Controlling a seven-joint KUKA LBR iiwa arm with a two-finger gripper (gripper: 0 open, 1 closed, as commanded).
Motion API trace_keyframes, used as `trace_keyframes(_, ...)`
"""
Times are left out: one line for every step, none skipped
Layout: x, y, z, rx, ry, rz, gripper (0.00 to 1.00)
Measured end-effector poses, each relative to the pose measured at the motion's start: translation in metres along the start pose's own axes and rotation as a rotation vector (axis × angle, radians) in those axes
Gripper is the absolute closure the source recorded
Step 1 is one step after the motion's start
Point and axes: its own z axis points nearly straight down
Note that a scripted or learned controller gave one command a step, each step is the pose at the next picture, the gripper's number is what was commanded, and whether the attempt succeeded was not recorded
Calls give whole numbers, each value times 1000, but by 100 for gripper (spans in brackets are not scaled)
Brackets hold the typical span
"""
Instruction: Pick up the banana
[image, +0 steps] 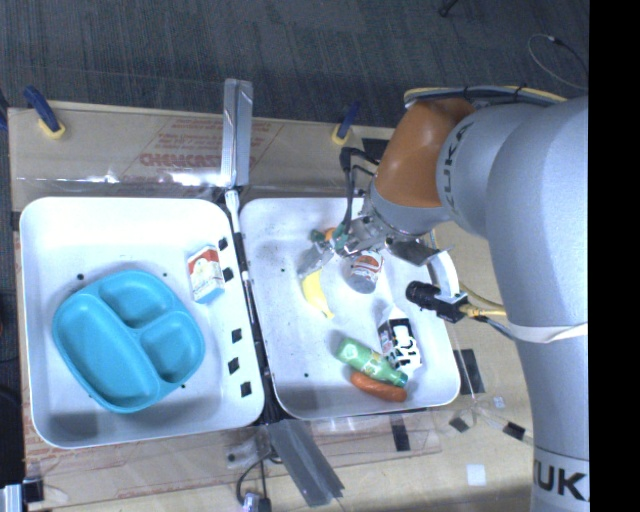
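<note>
We see the gripper (325, 250) just above the banana (316, 293), right of center; finger state we can't tell.

tray (125, 340) in L bin (60, 225), banana (316, 294) in R bin (270, 225)

You're looking down on a tan counter (120, 150) with faint red lettering (185, 145) printed along its far part. Blue clamps (42, 110) grip its far edge at left and near the middle. Beyond lies dark grey carpeted floor (300, 50). A thin cable (555, 50) loops at upper right. Lighting is even and bright.
</note>
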Motion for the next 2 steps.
trace_keyframes(-11, -17, 44, 2, 1, 4, 0)
trace_keyframes(-11, -16, 36, 6, 2, 0, 100)
